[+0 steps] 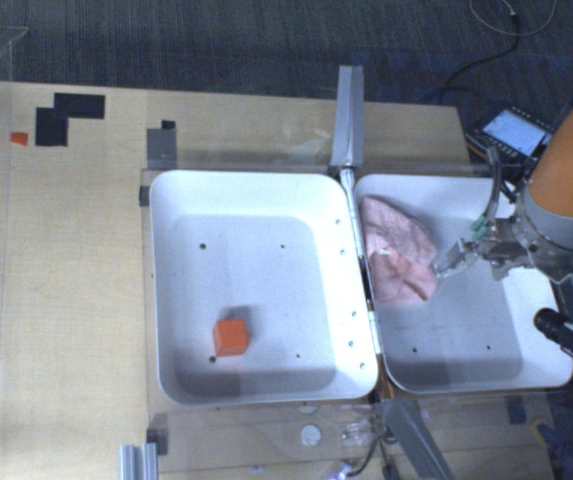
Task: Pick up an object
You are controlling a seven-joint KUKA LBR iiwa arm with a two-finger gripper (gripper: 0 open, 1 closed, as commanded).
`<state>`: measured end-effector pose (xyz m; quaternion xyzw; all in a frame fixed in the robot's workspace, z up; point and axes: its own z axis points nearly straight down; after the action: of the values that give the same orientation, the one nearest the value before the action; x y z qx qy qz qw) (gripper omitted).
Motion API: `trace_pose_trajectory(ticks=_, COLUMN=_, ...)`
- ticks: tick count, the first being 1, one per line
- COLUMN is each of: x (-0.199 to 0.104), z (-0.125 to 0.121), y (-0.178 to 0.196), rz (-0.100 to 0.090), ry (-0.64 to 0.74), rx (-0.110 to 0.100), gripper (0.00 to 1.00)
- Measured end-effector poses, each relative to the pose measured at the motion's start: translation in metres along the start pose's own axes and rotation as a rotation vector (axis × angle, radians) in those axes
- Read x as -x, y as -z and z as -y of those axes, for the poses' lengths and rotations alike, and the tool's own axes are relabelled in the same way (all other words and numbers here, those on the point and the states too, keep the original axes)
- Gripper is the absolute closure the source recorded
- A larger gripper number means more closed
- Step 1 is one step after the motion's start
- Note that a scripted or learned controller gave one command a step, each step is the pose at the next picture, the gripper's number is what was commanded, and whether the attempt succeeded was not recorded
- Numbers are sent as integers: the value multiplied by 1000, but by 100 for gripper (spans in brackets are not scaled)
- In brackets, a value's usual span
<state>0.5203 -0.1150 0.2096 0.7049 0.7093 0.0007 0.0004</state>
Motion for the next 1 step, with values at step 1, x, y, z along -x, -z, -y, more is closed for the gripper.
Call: trace_pose_trajectory(ticks=1, x=-7, z=-63, y=-114, rz=1, ry=-22, rx=8, gripper=0)
